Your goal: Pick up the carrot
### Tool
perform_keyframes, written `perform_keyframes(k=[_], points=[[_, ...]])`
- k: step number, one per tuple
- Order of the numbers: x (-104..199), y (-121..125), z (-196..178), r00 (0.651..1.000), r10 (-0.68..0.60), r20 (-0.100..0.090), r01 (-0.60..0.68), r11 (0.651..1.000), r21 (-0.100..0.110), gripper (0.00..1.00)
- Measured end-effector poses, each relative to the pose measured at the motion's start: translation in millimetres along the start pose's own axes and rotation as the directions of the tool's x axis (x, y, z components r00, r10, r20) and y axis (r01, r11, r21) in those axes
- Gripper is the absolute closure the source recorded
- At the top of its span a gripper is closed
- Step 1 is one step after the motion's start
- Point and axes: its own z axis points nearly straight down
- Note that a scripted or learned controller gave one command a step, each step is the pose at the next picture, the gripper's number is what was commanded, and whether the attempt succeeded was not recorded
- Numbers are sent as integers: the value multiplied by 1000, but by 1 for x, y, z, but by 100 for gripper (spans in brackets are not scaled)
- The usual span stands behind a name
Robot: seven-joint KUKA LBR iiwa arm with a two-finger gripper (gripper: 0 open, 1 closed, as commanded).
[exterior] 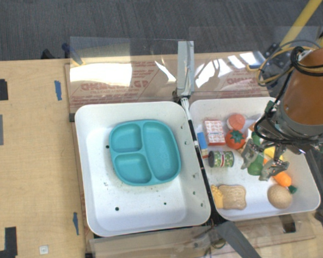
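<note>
Worktop (27, 161) at left is bare wood; the left bin (92, 157) holds a teal plate (145, 152). In the right bin (307, 198) lie a can (222, 159), a tomato (234, 138) and bread (233, 196). The fingers (262, 165) hang spread apart over something green, gripping nothing I can make out. The carrot (283, 179), small and orange, lies just right of and below them, beside a potato (279, 196). A good grasp probably means shifting right, centring over the carrot, then descending without nudging the potato.
</note>
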Motion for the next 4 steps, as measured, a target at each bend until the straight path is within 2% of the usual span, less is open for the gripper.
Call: perform_keyframes(k=[1, 2, 3, 4], points=[[1, -93, 120, 997, -78, -7, 78, 997, -12, 100], [-2, -95, 116, 997, -81, -3, 81, 997, -3, 0], [74, -74, 132, 989, -151, -3, 151, 989, -8, 0], [84, -44, 131, 991, -133, -4, 133, 991, -2, 0]])
